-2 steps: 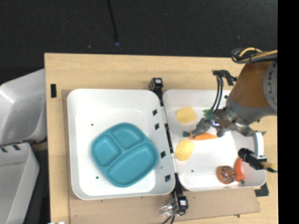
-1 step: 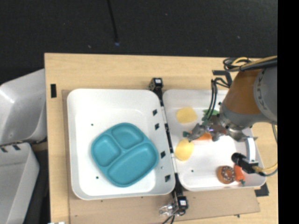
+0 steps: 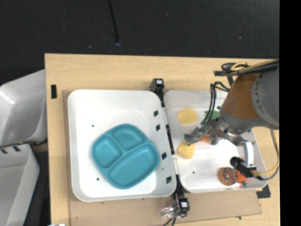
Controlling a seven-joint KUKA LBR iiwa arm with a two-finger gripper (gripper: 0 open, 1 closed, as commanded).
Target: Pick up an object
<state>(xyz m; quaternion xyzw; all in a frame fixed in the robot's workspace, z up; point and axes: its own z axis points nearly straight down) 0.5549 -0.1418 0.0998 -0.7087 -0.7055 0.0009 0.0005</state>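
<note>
White plastic forms both shallow bins on the pale wooden table (image 3: 56, 69). The left bin (image 3: 80, 102) holds a blue divided plate (image 3: 124, 155), lying flat near its middle. The right bin (image 3: 200, 180) holds the candidate objects: a pale yellow rounded piece (image 3: 187, 116) toward the far wall, a smaller yellow block (image 3: 186, 150) just beside the divider between the bins, and a brown round item (image 3: 228, 175) with an orange piece touching it near the front right corner.

The arm (image 3: 244, 102) reaches in over the right bin, its orange band above the wrist. The pincer (image 3: 203, 134) sits low between the two yellow pieces, close to both; some green and reddish material shows at its tip, too small to identify. Whether the pincer is open or closed cannot be told, and no object can be confirmed in its grip.

Risks noted, as judgement: the pincer stands between two targets rather than squarely over either, so a closure here may catch nothing. The yellow block lies against the divider, leaving little room on that side; a descent there could strike the wall or push the block aside. The rounded piece may roll or squeeze out under uneven pressure. The loose cables at the wrist hang near the brown item and could drag it.
</note>
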